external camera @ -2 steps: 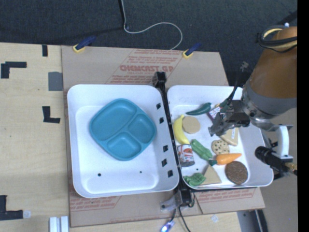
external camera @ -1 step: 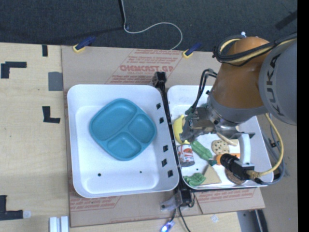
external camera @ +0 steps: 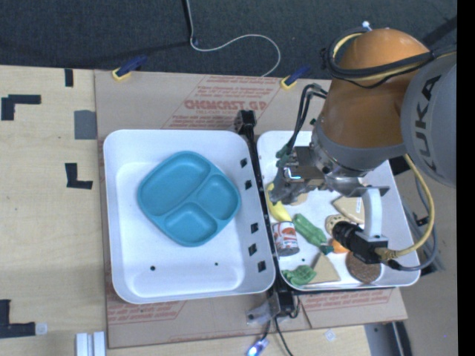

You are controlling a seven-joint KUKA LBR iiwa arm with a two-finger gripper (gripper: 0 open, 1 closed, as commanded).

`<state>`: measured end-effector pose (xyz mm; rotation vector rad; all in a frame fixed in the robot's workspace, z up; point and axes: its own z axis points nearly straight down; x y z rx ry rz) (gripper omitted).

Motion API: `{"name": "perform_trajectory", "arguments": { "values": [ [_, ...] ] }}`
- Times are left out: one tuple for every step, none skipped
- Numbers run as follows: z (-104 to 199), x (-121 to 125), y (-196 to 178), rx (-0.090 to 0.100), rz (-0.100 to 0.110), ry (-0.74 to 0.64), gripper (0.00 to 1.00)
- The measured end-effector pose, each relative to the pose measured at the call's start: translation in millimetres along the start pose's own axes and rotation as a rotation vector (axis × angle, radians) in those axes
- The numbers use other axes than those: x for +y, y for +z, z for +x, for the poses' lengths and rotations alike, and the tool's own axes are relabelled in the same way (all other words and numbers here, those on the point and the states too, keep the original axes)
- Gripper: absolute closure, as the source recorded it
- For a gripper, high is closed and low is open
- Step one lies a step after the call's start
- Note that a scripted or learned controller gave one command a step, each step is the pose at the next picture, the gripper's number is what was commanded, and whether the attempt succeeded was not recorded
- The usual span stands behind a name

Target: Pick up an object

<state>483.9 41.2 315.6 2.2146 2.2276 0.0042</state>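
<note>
Hovering low over the right bin (external camera: 393, 191), the gripper (external camera: 288, 190) sits at that bin's left side, close to the wall beside the left bin (external camera: 126, 169). Above it the arm (external camera: 371, 87), with its big orange band, covers the right bin's upper half. Gripper apart or together? Cannot tell from this angle, as the dark wrist hardware masks it.

Just below the gripper, a yellow banana-shaped piece (external camera: 279, 212) lies against the left wall, very near the tip, though whether they touch is unclear. Next down, a small can (external camera: 286, 239) with a red and white label lies by the same wall. To its right, a green pod-shaped piece (external camera: 310, 228) lies on a slant.

At the near edge, a leafy green piece (external camera: 300, 275) lies beside a tan wedge (external camera: 324, 269), and a brown round disc (external camera: 362, 271) sits right of that. A small orange piece (external camera: 338, 248) peeks out between the pod and the disc. A pale beige piece (external camera: 347, 209) lies further right, partly hidden.

Over in the left bin, a blue divided plate (external camera: 189, 197) lies flat, showing three compartments. Both bins rest on a cardboard sheet (external camera: 223, 102) spread over the bench.
</note>
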Motion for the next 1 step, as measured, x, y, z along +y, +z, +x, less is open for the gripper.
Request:
{"name": "perform_trajectory", "arguments": {
  "values": [
    [33.9,0.7,-81.6,0.0,-0.005,0.0,1.0]
  ]
}}
